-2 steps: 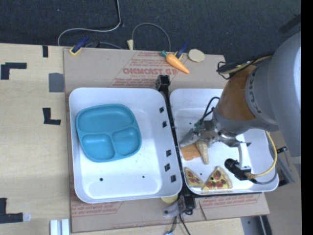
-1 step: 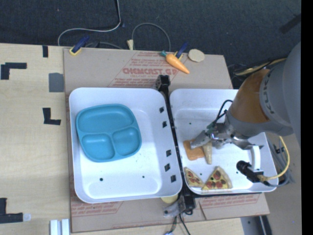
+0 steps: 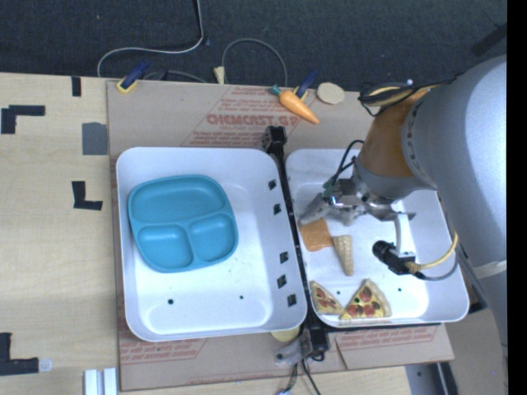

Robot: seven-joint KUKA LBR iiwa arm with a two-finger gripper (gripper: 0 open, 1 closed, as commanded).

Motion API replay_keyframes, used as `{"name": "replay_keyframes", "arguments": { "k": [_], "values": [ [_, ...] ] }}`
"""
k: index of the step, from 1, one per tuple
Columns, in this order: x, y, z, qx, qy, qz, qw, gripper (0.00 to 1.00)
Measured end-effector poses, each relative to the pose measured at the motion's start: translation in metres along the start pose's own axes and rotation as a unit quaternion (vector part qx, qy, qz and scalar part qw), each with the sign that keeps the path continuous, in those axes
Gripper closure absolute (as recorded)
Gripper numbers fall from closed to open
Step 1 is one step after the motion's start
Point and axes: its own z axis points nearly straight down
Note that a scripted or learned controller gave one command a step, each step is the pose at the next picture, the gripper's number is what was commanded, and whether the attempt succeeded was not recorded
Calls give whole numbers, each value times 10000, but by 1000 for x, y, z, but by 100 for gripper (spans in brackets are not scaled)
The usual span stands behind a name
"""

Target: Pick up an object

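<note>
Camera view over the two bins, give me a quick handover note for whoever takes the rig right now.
Gripper: low in the right bin, at its left side, just above the orange-brown slab. Nothing visibly held.
Right bin's things: the slab, a cream cone-shaped piece beside it, two pizza slices near the front wall.
Left bin: a blue divided plate.
Outside the bins: a toy carrot and a tan disc on the board behind.
Done: arm positioned over the slab.
Left: grasp and lift an object.
</note>
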Motion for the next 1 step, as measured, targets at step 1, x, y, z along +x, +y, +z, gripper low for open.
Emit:
{"name": "replay_keyframes", "arguments": {
  "k": [1],
  "values": [
    [-39, -54, -1, -10, 4, 32, 10000, 0]
  ]
}}
